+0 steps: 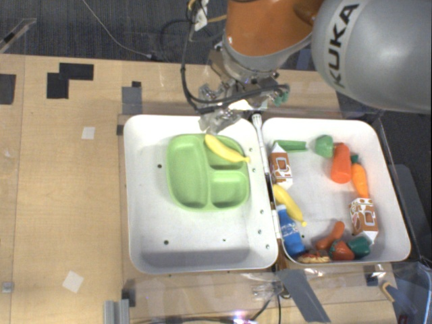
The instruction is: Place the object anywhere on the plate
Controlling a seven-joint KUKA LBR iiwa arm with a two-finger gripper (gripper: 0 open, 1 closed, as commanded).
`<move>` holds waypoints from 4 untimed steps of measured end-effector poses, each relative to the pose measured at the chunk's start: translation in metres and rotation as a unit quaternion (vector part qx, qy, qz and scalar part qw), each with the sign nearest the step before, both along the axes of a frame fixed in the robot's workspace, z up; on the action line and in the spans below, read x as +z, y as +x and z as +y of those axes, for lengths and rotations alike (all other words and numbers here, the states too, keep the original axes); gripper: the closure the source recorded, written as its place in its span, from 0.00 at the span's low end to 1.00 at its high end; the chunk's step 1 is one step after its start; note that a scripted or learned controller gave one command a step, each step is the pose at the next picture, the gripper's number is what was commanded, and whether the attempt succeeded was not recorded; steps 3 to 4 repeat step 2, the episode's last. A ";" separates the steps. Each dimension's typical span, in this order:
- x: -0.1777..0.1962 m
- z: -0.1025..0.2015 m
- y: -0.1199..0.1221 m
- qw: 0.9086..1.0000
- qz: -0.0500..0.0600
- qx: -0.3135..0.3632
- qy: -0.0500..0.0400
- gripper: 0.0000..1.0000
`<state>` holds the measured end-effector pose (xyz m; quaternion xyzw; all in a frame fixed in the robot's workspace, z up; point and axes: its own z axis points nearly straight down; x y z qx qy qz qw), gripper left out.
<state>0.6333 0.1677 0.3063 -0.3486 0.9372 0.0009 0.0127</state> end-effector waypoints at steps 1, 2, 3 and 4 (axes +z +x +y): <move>-0.039 -0.036 -0.039 0.996 0.007 0.093 -0.005 1.00; -0.039 -0.036 -0.039 0.996 0.007 0.093 -0.005 0.00; -0.039 -0.036 -0.039 0.996 0.007 0.093 -0.005 0.00; -0.039 -0.036 -0.039 0.996 0.007 0.093 -0.005 0.00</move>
